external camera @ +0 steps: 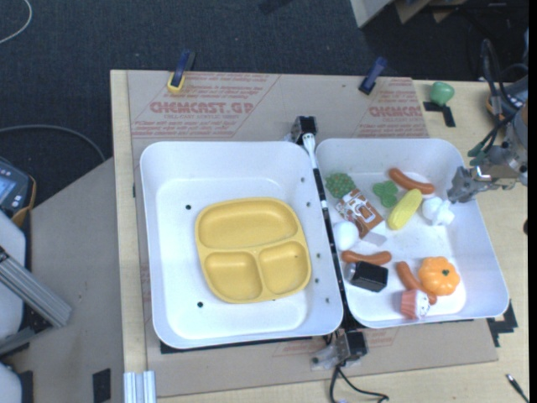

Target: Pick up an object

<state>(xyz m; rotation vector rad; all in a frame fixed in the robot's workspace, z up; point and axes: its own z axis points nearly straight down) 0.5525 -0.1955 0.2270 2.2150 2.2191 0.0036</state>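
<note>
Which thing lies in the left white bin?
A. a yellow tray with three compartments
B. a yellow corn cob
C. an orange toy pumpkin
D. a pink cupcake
A: the yellow tray lies alone on the floor of the left bin, while the pumpkin, corn cob and cupcake lie in the right bin.

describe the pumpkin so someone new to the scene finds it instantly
Look in the right bin, the one full of toy food, and go to its near right corner. The pumpkin sits there, beside a pink cupcake and a small sausage. It is the only round, bright orange thing, with a small stem on top.
</note>
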